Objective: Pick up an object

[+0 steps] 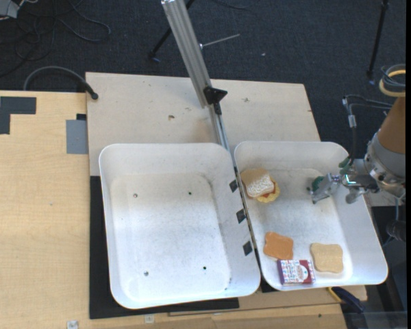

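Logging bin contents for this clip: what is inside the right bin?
The right bin holds a sandwich, an orange slice, a tan bread slice and a small red packet. The gripper hangs over it, hiding the floor beneath.

You see 2 white bins side by side. The left bin sits beside the right bin, which holds 4 things: a sandwich near its left wall, an orange slice, a toast piece and a small red box. The gripper hangs over the right bin's right part, apart from them all.
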{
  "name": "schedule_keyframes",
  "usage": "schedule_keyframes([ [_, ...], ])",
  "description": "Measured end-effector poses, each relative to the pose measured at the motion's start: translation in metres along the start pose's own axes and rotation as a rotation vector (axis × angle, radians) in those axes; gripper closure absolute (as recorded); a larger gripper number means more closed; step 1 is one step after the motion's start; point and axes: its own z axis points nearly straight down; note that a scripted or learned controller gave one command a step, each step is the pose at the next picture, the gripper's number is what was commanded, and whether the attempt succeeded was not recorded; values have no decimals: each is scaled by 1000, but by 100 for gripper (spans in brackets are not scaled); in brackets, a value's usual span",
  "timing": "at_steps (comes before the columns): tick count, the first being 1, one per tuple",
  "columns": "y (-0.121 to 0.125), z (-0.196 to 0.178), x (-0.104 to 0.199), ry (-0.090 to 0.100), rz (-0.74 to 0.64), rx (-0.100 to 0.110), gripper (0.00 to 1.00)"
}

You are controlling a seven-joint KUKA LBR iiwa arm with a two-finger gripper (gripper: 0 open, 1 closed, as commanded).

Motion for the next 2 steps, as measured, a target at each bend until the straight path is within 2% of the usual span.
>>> schedule_keyframes([
  [1, 1, -2, 0, -1, 1, -4, 0],
  [2, 7, 59, 4, 0, 1, 1, 0],
])
